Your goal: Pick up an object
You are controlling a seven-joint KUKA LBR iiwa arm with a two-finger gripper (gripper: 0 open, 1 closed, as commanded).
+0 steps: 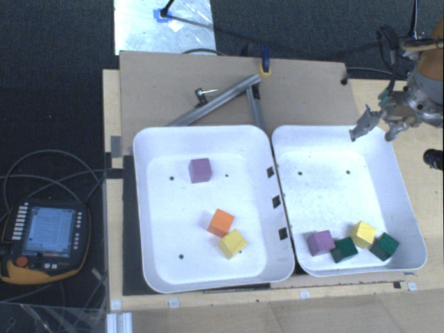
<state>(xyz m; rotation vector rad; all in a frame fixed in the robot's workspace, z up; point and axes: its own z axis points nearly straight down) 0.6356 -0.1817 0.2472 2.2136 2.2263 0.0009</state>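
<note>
My gripper [378, 128] hangs over the far right corner of the right bin [333, 151], open, with nothing between its two grey fingers. Far below it, along that bin's near edge, lie a purple cube [320, 242], a dark green cube [343, 249], a yellow cube [363, 234] and another green cube [384, 245], packed close together. The left bin [159, 186] holds a purple cube [200, 170] near its middle, and an orange cube [220, 222] touching a yellow cube [232, 243] toward its front.
Metal rods [222, 99] lie on the brown board behind the bins. A teach pendant [43, 238] with cables sits left of the bench. Black clips [275, 201] mark the seam between the bins.
</note>
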